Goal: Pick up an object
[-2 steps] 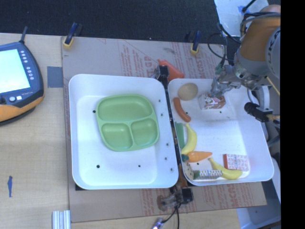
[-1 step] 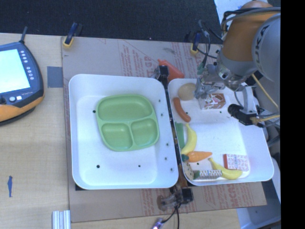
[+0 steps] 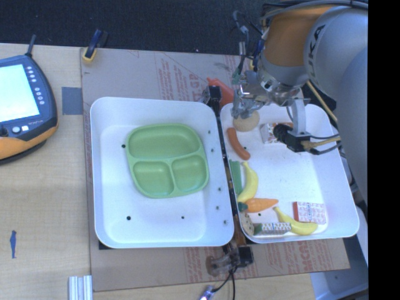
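End effector [image 3: 245, 110] sits low at the top-left corner of the right bin [image 3: 334, 186], right on or just above a round tan thing [image 3: 246, 122]. I can't tell from this slant whether it's gripping; no object is clearly lifted, so I judge the pick not done yet.

Going left to right: a teach pendant [image 3: 22, 108] on the counter [image 3: 44, 211], cut off by the frame edge. Blue clip [image 3: 94, 42] at the far edge of the cardboard sheet [image 3: 162, 74] under the bins. Left bin [image 3: 125, 224] holds a green divided plate [image 3: 167, 159], nothing else in it.

Right bin, candidates for the pick: a sausage [image 3: 237, 143] just below the tan thing, a green strip [image 3: 235, 174] along the left wall, a banana [image 3: 249, 181] beside it, a carrot [image 3: 262, 203] below that, a second banana [image 3: 295, 224] near the front edge, a small red-and-white packet [image 3: 310, 212] just beside it, and a dark flat wrapper [image 3: 269, 229] at the front-left corner. A small printed packet [image 3: 269, 133] lies near the black fitting [image 3: 294, 137] on the arm [image 3: 331, 49].

Left to do, as I read it: close on the tan thing or confirm the grasp, then lift clear.

Hard to make out: what the tan thing is, an orange item [image 3: 220, 86] behind the bins' top edge, and whatever the arm hides at the bin's right side. Cables at the bottom are blurry.
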You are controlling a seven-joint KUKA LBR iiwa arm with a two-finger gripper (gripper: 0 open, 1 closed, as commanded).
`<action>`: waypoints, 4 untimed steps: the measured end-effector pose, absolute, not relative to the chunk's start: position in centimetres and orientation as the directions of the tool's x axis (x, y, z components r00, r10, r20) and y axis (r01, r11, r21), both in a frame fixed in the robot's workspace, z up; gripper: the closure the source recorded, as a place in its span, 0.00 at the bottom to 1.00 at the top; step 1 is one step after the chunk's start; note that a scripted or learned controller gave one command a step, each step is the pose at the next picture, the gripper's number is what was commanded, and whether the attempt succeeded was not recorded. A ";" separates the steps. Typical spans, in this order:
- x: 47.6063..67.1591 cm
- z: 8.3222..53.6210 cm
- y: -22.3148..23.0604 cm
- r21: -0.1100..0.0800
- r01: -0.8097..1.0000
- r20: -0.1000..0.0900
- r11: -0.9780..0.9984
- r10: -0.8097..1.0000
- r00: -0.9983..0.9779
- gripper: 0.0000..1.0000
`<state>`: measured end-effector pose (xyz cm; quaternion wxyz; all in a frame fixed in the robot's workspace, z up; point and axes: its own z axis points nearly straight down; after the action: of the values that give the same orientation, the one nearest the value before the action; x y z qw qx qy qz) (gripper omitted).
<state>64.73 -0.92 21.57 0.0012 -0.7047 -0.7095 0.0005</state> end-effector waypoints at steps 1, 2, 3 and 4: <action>55.4 19.1 -8.8 -0.005 1.000 -0.002 0.003 1.000 -0.003 1.00; 55.4 19.1 -8.7 -0.004 1.000 -0.001 0.004 1.000 -0.004 0.00; 55.8 19.2 -5.8 -0.003 1.000 -0.001 0.006 1.000 -0.006 0.00; 60.3 19.2 -4.1 -0.003 1.000 0.000 0.005 1.000 -0.005 0.00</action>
<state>60.35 -4.08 19.18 0.0011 -0.7055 -0.7087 0.0011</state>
